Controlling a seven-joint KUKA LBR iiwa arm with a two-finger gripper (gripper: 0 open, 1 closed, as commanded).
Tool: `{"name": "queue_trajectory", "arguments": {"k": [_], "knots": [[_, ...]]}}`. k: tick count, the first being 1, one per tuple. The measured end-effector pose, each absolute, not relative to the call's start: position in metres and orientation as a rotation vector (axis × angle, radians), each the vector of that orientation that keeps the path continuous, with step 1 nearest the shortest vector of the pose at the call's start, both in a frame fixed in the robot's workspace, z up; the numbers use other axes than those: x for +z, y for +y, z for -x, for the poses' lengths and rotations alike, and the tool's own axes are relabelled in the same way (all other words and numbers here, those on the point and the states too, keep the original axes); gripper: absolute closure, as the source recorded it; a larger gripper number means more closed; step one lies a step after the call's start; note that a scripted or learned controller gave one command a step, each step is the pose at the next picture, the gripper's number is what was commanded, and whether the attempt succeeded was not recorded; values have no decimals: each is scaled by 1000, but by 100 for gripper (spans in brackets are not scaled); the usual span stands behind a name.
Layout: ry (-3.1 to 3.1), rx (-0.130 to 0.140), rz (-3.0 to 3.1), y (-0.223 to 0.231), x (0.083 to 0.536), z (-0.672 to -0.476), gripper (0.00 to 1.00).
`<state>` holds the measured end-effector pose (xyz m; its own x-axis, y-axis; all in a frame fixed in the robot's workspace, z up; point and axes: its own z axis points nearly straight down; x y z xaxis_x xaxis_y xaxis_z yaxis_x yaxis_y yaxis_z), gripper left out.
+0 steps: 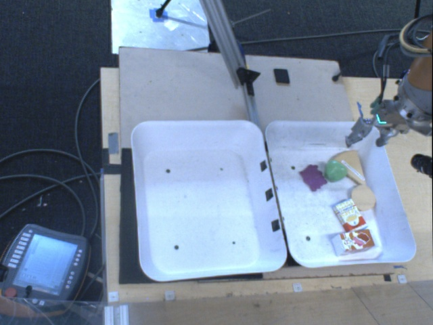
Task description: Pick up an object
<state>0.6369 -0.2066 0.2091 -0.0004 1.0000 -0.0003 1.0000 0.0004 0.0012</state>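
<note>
The right bin (291, 249) holds several small objects along its right side. A purple piece (312, 177) lies near the middle, with a green ball (335, 170) just right of it on a tan wedge (350, 162). Below them sit a beige round piece (363, 197), a small white and orange packet (347, 212) and a red and white packet (356, 240). My gripper (371, 134) hangs over the bin's upper right corner, above and right of the green ball, open, its two fingers spread with nothing between them.
The left bin (145, 181) lies beside the right one, joined by dark clips (268, 193). A slanted metal pole (226, 36) rises behind the bins. A teach pendant (40, 259) and cables lie on the floor at left.
</note>
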Motion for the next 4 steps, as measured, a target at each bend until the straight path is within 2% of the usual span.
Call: {"name": "queue_trajectory", "arguments": {"k": [1, 3, 4], "knots": [[2221, 1, -2220, -207, 209, -637, 0], [2223, -3, -2224, -212, 111, -635, 0], [2218, 3, -2217, -213, 93, -637, 0]]}}
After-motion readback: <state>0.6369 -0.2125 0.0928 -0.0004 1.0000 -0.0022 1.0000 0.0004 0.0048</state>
